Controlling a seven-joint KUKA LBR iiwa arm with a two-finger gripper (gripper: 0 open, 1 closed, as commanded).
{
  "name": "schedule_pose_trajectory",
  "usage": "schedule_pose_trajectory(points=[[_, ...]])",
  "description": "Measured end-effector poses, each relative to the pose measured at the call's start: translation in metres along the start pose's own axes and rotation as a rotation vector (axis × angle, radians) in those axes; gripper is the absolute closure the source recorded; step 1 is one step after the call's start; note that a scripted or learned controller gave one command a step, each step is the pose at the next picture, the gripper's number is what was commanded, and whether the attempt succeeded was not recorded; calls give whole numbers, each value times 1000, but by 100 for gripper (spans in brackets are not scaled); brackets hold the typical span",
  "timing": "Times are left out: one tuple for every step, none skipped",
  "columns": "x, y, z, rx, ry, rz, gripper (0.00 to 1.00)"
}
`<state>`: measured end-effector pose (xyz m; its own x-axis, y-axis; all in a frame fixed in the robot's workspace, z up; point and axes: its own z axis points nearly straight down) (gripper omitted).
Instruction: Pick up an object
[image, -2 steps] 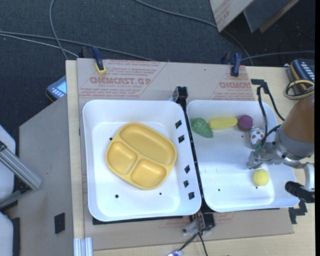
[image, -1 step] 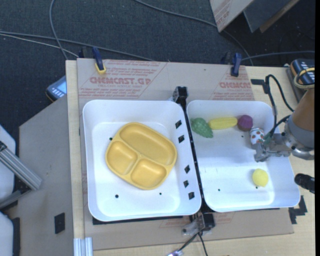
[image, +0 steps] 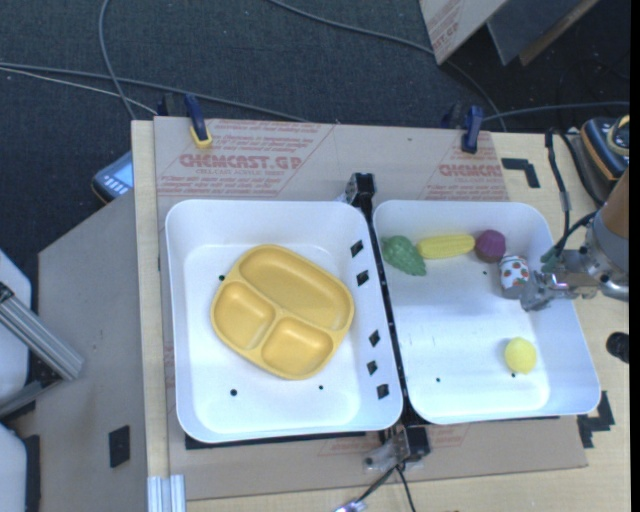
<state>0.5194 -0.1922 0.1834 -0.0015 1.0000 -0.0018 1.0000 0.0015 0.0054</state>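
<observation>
Small white spotted object (image: 513, 272) near right bin's far wall

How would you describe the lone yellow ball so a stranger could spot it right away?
Look at the right-hand white bin, the one without the yellow divided plate. The yellow ball sits near its front right corner, alone. The green, long yellow and purple pieces line the far wall; this one is round, plain yellow and set apart from them.

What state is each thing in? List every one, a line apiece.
Yellow plastic three-compartment plate: flat in left white bin, holding nothing.
Green leafy toy: lying in right white bin.
Yellow corn-shaped toy: lying beside it.
Purple round toy: resting.
Yellow ball: resting alone.
White spotted toy: beside end effector.
</observation>
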Motion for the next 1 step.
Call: schedule_pose_trajectory(points=[[0,2,-54,-2,-1,0,100]])
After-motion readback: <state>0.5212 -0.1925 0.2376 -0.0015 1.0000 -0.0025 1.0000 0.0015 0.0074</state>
